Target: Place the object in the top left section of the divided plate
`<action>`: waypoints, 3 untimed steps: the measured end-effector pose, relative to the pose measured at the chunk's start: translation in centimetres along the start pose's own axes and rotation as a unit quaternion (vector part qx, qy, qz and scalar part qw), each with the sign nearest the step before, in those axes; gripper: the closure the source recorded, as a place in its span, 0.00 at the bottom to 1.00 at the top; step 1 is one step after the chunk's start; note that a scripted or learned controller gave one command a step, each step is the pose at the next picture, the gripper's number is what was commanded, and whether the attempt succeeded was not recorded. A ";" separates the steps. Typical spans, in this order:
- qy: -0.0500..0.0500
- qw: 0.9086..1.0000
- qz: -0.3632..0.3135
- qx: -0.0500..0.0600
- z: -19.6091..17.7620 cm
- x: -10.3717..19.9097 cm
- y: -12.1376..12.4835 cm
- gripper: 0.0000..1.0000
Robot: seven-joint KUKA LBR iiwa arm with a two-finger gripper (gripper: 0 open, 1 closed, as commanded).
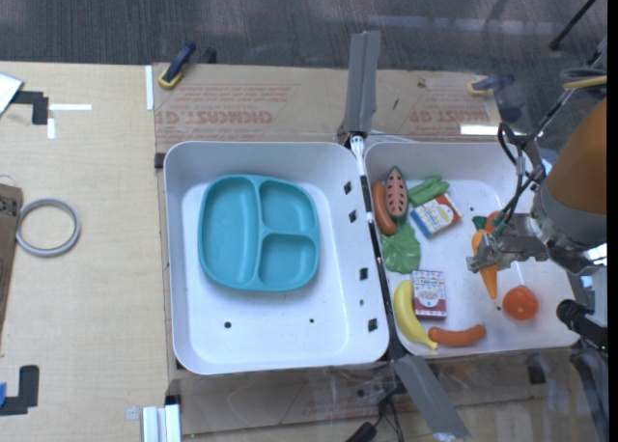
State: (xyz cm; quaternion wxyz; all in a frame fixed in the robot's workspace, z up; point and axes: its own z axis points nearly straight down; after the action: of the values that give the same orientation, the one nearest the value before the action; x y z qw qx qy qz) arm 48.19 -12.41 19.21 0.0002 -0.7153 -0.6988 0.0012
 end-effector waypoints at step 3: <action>0.000 0.992 -0.127 -0.001 0.0 10.0 11.3 0.00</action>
State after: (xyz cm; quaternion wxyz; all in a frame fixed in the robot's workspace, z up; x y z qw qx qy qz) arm 59.71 -2.68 19.14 -0.0004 -0.6208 -0.7839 0.0009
